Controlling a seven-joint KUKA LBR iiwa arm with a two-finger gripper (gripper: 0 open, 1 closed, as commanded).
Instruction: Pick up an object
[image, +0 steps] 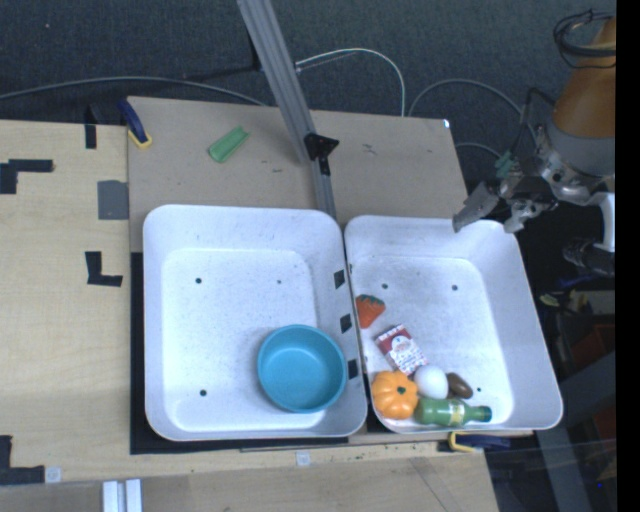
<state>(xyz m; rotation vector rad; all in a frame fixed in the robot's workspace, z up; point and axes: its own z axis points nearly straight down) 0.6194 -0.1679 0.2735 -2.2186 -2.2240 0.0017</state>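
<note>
The right bin (500, 300) holds several small items along its near edge: a red strawberry-like toy (370, 310), a red and white packet (401, 351), an orange pumpkin (394, 394), a white egg (432, 381), a brown piece (460, 385) and a green bottle (452, 411) lying on its side. A blue bowl (300, 367) sits in the left bin (200, 250). My gripper (495, 215) hangs over the right bin's far right corner, well away from the items. Its two fingers stand apart with nothing between them.
A slanted metal pole (290, 90) crosses the bench behind the bins and ends at their shared rim. A green block (227, 144) and a blue-yellow clamp (135, 125) lie on the board at the back left. Cables run behind.
</note>
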